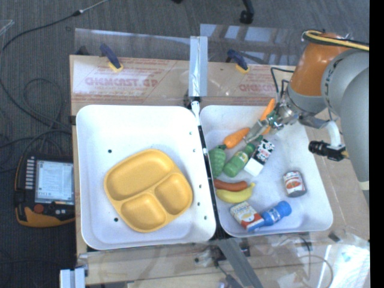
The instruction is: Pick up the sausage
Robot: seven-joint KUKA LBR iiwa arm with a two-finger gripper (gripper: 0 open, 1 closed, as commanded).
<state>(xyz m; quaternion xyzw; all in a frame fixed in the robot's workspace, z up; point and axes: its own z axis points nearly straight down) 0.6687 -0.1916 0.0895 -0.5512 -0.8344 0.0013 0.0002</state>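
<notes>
**Meanwhile, the gripper hangs over the right bin's far side**

Overhead, two white bins sit side by side on the counter [120,80]. The left bin [96,122] carries a yellow tray [149,189] with three compartments. The right bin [312,212] holds the clutter: the sausage [232,186], a reddish link, lies near the bin's left wall, touching the banana [235,195] just beside it on the near side. Just beyond them stand a green pepper [217,159] and a green bottle [239,161], with a carrot [236,137] farther back. A black-and-white carton [260,155] lies right of the bottle, a can [294,183] sits toward the right wall, and a small box [243,213] and a blue bottle [276,212] rest near the front.

The arm [336,77] reaches in from the right, its gripper [264,128] low over the back of the right bin, near the carrot and the carton and well apart from the sausage. Whether the fingers are apart or together, I cannot tell; nothing is visibly held between them.
</notes>
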